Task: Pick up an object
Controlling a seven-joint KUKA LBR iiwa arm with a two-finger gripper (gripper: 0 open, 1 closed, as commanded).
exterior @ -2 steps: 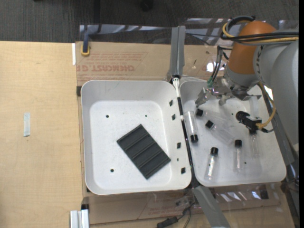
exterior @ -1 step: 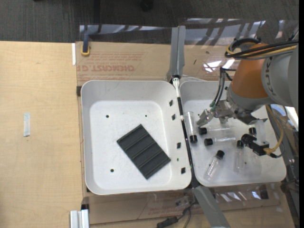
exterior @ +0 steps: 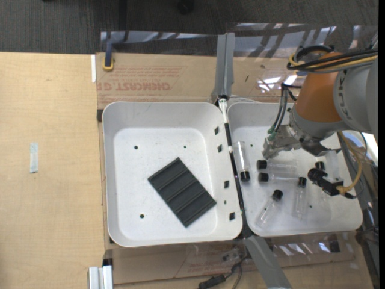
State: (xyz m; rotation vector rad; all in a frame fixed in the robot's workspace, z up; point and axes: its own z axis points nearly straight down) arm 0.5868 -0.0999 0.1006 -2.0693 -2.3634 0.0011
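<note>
Grey arm (exterior: 337, 95) slanting down, hand (exterior: 272, 146) over right bin (exterior: 301, 221)

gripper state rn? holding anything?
Gripper: over the right bin, above the clear tubes; cannot be told whether open or closed, nothing seen held.

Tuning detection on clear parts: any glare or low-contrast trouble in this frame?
Camera view: streaky glare on the clear panel behind the bins; the transparent tubes barely stand out against the right bin, only their black caps read; the dark ribbed slab is crisp in the left bin.
</note>
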